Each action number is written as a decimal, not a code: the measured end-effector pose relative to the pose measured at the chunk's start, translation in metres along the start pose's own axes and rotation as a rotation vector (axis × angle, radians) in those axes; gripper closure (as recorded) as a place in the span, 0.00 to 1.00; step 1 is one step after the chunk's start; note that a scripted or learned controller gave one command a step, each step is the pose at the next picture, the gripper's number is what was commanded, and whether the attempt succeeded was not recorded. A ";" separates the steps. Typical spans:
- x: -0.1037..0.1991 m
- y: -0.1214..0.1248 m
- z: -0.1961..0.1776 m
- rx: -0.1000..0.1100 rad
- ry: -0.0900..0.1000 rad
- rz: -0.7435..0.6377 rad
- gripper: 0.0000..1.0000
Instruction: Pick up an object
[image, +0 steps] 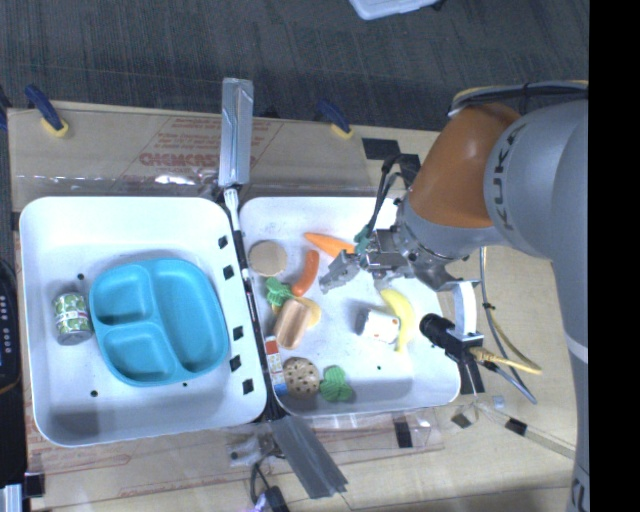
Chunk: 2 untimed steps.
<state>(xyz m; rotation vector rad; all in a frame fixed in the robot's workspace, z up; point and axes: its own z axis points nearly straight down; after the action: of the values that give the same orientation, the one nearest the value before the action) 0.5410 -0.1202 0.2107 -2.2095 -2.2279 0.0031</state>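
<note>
While the gripper (338, 274) hangs over the right bin (430, 385), fingers spread and gripping nothing, the carrot (306, 272) lies just left, long axis tilted near-vertical

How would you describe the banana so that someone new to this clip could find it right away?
Start at the right-hand white bin, the one that the grey arm reaches into. Near that bin's right side, just below the gripper, lies the banana, beside a small white block. It is the only yellow curved piece there; the carrots further left are orange.
</note>
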 end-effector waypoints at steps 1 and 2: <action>-0.003 0.099 0.120 -0.001 -0.001 0.044 0.00; -0.003 0.100 0.108 -0.002 0.000 0.040 1.00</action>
<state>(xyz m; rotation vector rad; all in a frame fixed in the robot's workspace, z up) 0.6405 -0.1218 0.1018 -2.2548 -2.1842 0.0015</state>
